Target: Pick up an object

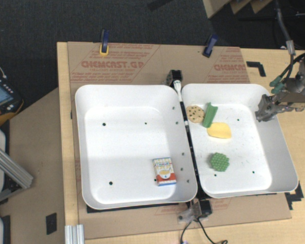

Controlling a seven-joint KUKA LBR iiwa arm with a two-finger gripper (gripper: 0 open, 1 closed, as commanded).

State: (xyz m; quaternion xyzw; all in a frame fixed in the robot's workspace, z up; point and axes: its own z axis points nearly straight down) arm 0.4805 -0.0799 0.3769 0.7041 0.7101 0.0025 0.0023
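The tool [264,112] sits at the right edge of the frame, over the upper right rim of the right bin [279,151] — whether it is open or closed cannot be told, and nothing shows in its grasp. To its left in that bin lie a green stick [210,114], tilted, touching a round cookie [195,114], with a yellow piece [219,131] just below them and a green bumpy ball [219,162] lower down. In the left bin [91,151], near its lower right corner, lies a small box [164,172]. Both bins rest on the bench [71,85].
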